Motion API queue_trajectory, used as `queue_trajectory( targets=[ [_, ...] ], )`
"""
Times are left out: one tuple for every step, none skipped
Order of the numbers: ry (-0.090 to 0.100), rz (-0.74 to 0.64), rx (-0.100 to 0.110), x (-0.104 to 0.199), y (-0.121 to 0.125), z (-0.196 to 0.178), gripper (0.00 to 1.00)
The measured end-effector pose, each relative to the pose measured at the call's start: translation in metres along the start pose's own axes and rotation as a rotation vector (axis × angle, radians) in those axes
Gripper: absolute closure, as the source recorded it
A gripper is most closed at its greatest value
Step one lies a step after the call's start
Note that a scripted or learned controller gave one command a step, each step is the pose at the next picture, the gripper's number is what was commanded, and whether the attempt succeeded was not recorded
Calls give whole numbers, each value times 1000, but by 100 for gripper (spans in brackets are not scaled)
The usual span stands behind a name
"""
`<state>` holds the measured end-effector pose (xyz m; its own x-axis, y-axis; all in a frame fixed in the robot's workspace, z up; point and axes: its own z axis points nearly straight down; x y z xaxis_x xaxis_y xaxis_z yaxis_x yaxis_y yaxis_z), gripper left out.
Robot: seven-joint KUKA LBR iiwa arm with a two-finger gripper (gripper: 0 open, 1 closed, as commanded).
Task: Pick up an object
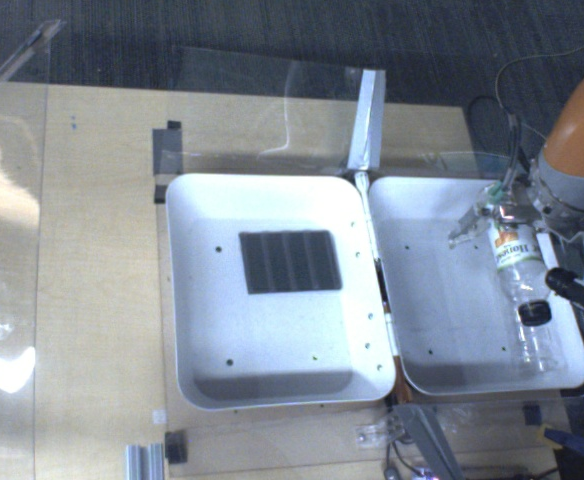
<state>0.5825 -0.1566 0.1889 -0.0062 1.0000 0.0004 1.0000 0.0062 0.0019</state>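
1. White left bin (175,268) holds one thing, a dark ribbed pad (290,262) lying flat near its middle, well apart from the arm.
2. Right bin (427,303): floor bare on its left half.
3. Gripper (484,218) sits low over the right bin's upper right part, just beside the bottle's upper end. Can't tell if it's open or closed, or if anything is in it.
4. Clear bottle (513,253), white label, lies on its side along the right wall, long axis running toward the near edge. It looks like the target.
5. Arm (582,138) reaches in from the right, orange band above the wrist.
6. To do it well: centre over the labelled part and close across the bottle's width, not along it. Round, slick plastic will likely roll or squirt out, and the wall crowds the far side.
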Motion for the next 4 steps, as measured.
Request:
queue_trajectory(
  targets=[
    [-2,-11,-5,-48,36,103,0],
    [-2,-11,-5,-48,36,103,0],
    [-2,-14,-9,-47,38,92,100],
    [-1,-133,-6,16,73,-6,100]
  ],
)
